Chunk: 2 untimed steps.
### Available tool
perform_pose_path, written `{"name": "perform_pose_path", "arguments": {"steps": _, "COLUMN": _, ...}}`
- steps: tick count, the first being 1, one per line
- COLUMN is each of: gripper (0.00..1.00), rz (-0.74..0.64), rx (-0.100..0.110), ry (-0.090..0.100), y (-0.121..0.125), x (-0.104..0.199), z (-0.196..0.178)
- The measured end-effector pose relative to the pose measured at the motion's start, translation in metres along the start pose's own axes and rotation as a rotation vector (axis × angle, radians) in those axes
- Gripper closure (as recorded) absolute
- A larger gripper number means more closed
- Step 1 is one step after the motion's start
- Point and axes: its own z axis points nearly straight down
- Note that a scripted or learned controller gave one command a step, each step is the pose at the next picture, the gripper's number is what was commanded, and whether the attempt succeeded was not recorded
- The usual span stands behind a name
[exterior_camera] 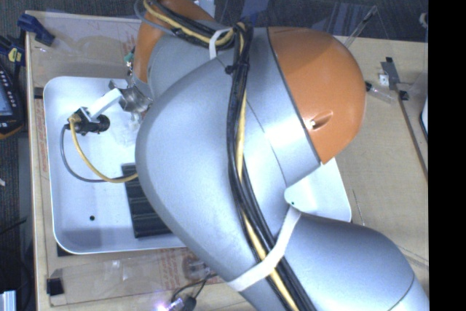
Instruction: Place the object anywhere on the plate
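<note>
My arm (240, 156) covers most of the view and reaches over the left white bin (54, 156). Its orange band (149, 47) sits above the wrist, and the gripper (133, 100) points down into the bin's far part. A white bracket (109, 101) and a small black unit (91, 124) with a yellow cable (76, 167) stick out to the gripper's left. A black ribbed object (142, 207) lies on the bin floor, partly under the arm. The arm hides whatever lies to the right of it.
A tiny dark speck (92, 218) lies on the left bin's floor near its front. The wooden bench (393, 149) shows at the right, with small metal parts (389, 76) near its far right side. Dark gear (9, 98) sits at the left edge.
</note>
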Motion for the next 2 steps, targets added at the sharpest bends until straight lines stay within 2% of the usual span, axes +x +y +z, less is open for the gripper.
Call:
{"name": "perform_pose_path", "arguments": {"steps": 1, "gripper": 1.00, "rz": -0.205, "rx": 0.005, "ry": 0.001, "y": 0.019, "x": -0.079, "z": -0.119}}
{"name": "perform_pose_path", "arguments": {"steps": 2, "gripper": 1.00, "rz": -0.147, "rx": 0.002, "ry": 0.002, "y": 0.001, "x": -0.003, "z": -0.126}}
